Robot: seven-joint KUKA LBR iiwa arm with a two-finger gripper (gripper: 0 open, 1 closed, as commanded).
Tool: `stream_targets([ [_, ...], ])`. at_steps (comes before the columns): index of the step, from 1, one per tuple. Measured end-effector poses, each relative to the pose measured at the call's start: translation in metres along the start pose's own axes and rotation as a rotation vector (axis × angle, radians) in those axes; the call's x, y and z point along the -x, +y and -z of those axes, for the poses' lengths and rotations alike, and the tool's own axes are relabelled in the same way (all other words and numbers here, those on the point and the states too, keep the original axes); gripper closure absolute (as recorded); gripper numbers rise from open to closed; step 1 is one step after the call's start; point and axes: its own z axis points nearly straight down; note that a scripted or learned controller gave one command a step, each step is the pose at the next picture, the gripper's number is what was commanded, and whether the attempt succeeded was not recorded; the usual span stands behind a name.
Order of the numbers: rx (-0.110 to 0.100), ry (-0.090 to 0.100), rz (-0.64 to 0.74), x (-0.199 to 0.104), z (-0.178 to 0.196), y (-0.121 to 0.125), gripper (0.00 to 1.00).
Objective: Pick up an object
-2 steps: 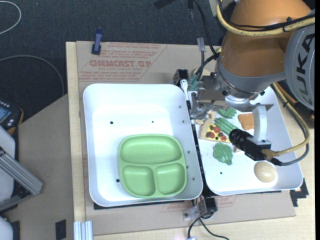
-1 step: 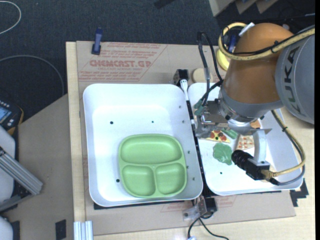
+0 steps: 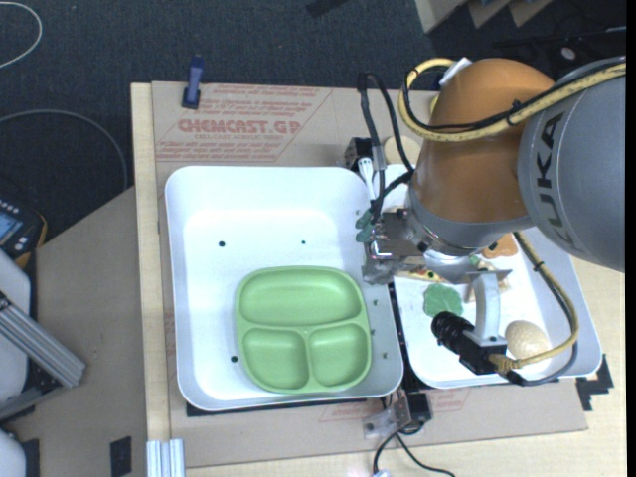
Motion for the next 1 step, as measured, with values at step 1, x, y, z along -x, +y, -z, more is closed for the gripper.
stream_targets([
  [1,0.003,0.0,-0.003,0.0017,0.0107,0.0011,1.0],
])
